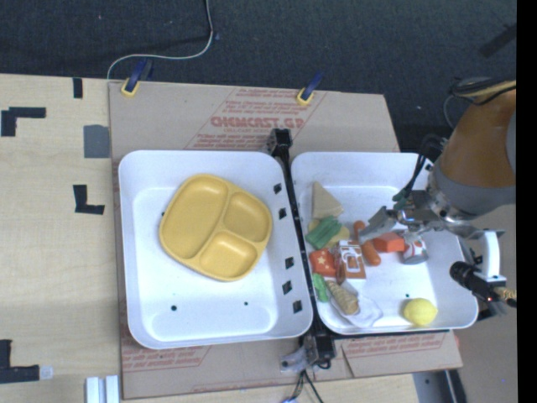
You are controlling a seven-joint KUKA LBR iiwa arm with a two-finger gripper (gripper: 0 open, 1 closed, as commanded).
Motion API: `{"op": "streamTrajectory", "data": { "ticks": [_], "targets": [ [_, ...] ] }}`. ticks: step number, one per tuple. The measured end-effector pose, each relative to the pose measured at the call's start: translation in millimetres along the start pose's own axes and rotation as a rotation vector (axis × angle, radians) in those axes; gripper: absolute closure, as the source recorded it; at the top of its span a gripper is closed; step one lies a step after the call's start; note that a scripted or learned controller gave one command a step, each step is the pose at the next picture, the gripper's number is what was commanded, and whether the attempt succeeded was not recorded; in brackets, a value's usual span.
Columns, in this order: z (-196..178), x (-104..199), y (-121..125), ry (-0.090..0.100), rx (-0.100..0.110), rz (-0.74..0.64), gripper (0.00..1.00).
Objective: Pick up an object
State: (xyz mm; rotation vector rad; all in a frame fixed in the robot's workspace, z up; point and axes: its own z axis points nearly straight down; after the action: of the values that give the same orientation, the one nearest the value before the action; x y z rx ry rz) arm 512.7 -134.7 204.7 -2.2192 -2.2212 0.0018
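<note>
In the right bin [382,170] lie a tan wedge [325,200], a green piece [324,231], a red piece [323,263], a red and white box [352,259], an orange piece [388,243] and a yellow lemon [419,311]. My gripper [395,234] hangs low over the right half of this bin, reaching in from the right. It is open, its fingers standing either side of the orange piece. Whether they touch that piece I cannot tell.
The left bin [143,250] holds a yellow divided plate [216,227]. A tan roll in clear wrap [346,299] lies near the right bin's front wall. A black hinge strip [289,225] separates the bins. The arm's orange band [482,137] looms at the right.
</note>
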Motion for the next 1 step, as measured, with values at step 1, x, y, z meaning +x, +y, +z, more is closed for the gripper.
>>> {"op": "streamTrajectory", "data": {
  "ticks": [1],
  "targets": [
    [108.4, 5.2, 24.0, -0.001, -0.004, 0.000, 0.00]
  ]
}}
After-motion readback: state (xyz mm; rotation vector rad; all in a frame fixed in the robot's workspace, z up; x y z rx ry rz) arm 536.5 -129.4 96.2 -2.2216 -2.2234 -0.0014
